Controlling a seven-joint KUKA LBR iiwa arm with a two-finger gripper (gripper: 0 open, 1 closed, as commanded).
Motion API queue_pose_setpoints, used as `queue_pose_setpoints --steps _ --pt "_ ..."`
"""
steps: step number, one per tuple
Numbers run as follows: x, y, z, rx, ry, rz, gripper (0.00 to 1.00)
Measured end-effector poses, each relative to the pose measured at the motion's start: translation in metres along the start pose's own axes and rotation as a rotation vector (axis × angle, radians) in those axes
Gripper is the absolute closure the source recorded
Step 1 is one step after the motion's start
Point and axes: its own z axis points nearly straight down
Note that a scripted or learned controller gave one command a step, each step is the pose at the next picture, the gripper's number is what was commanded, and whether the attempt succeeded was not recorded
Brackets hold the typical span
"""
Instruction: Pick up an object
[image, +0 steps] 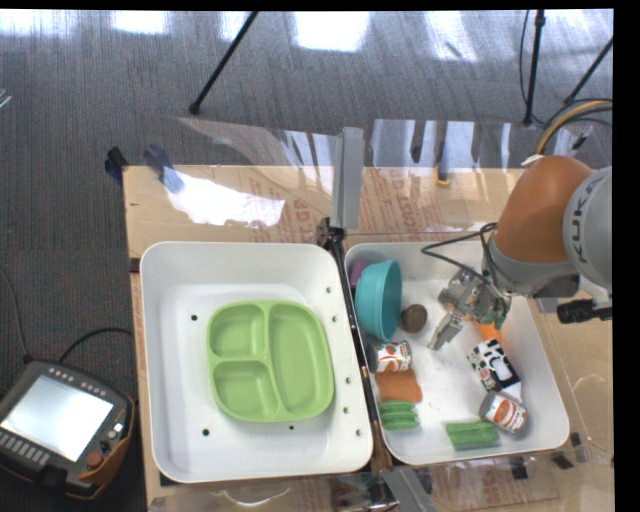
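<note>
The tool (452, 318) hangs open, empty, just right of the brown ball (414, 317): light, stiff, likely rolling; pinch across its middle.

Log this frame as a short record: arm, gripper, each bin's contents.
arm: reaches in from the right, over the right bin
gripper: fingers spread, nothing between them, above the bin floor
left bin: green divided tray
right bin: teal bowl on its side, brown ball, two small cans, orange patch, green pieces, black-and-white carton
</note>
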Motion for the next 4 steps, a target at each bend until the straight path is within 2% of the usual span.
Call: queue_pose_setpoints --steps 1,2,3,4 --pt "0.039 0.072 -0.021 -0.002 -0.002 0.106 0.0" --pt "0.142 -0.004 0.001 0.002 0.005 0.13 0.0" --pt "0.128 0.026 0.0 0.001 0.001 0.183 0.0" --pt "0.126 0.027 -0.01 -0.002 -0.001 0.182 1.0"
